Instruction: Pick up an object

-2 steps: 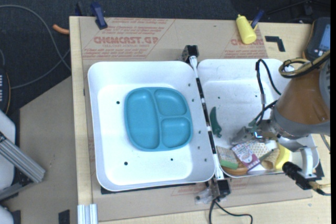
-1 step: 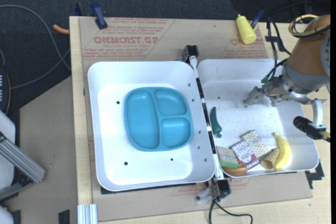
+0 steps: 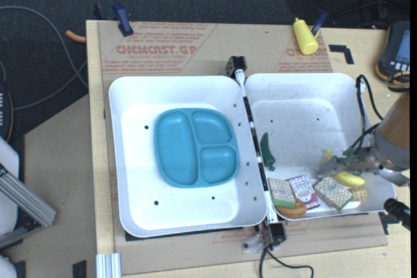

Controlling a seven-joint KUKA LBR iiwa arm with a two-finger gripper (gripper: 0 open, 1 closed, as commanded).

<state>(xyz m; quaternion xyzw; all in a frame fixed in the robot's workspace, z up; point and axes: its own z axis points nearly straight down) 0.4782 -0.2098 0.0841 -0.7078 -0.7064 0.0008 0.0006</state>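
Just under the gripper (image 3: 340,163), grip state unclear, a yellow banana (image 3: 350,179) in the right bin (image 3: 293,84).

A single fixed camera looks down on the bench (image 3: 195,42) from above at a slant, set far enough back to take in both white bins, the left bin (image 3: 130,140) and the right bin (image 3: 293,91), whole. The floor beyond the bench's far edge fills the top of the view, and the arm (image 3: 397,133) enters from the right.
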